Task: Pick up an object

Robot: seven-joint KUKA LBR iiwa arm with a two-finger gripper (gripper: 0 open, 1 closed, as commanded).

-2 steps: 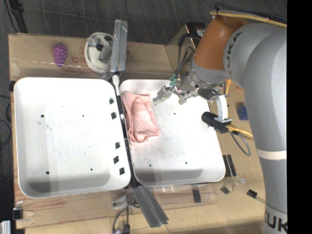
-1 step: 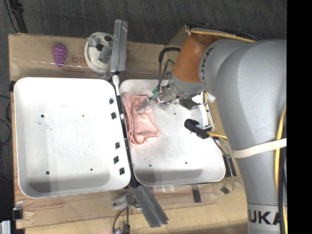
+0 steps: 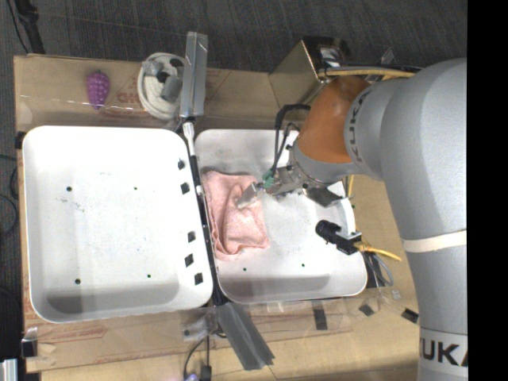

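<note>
Jaws: low over the right bin, their tip at the upper right edge of the pink cloth; whether they are parted or closed, or have any fabric pinched, cannot be told at this slant.
Arm: grey KUKA arm with an orange band (image 3: 333, 125) above the wrist, reaching in from the right of the view and bending down over the right bin.
Task's thing: crumpled pink fabric cloth (image 3: 234, 217), lying flat on the floor of the right bin, in its left half, just beside the wall shared with the left bin.
Long axis: runs from the far end of the bin toward the near end, roughly parallel to the dividing wall; the near end is the wider, bunched one.
Right bin: shallow white bin (image 3: 317, 276), with the pink cloth in it.
Left bin: shallow white bin (image 3: 103, 213), its floor showing a few small dark specks.
Desk: brown cardboard-covered desk (image 3: 48, 78); behind the left bin sit a small purple knobbly object (image 3: 98, 88) and a white coiled roll (image 3: 161, 86), apart from each other.
</note>
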